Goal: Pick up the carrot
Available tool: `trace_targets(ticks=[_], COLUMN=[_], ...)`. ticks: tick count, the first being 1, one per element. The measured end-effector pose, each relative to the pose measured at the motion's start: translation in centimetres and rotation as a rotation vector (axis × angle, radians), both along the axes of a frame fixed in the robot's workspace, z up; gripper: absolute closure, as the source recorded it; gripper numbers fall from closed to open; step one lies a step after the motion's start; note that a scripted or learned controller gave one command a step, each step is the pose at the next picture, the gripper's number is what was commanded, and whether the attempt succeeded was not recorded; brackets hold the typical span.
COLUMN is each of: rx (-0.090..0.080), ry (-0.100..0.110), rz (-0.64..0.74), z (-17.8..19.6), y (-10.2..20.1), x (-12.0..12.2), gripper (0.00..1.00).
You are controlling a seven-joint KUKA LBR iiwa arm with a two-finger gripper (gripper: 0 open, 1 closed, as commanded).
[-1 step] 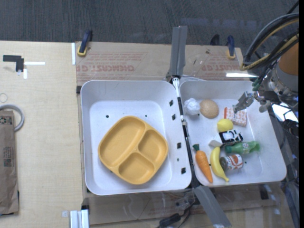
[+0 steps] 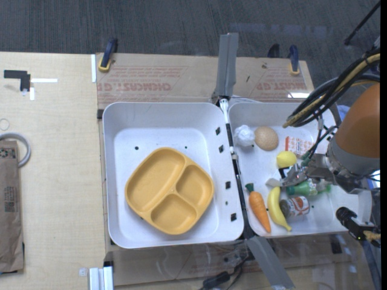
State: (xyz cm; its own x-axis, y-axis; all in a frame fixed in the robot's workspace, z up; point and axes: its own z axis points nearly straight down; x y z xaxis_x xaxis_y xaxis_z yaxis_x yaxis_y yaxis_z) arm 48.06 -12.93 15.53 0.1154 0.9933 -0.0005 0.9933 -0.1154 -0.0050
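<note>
Hovering right of the carrot, the hand (fingers unclear).

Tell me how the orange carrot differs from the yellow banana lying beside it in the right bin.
The orange carrot is straight and tapers to a point; the yellow banana is curved. The carrot has a green top, the banana dark tips. The carrot lies nearer the divider between the bins. Both lie flat, side by side, in the right white bin.

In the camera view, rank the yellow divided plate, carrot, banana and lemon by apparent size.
1. yellow divided plate
2-3. banana and carrot: look alike in length, too close to rank
4. lemon
</note>
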Motion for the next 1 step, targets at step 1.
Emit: trace_targets(ticks=[1], rx=[-0.002], ry=[-0.004], rz=[-0.003], z=[3.35], y=[-4.58], x=[9.12], gripper=[0.00])
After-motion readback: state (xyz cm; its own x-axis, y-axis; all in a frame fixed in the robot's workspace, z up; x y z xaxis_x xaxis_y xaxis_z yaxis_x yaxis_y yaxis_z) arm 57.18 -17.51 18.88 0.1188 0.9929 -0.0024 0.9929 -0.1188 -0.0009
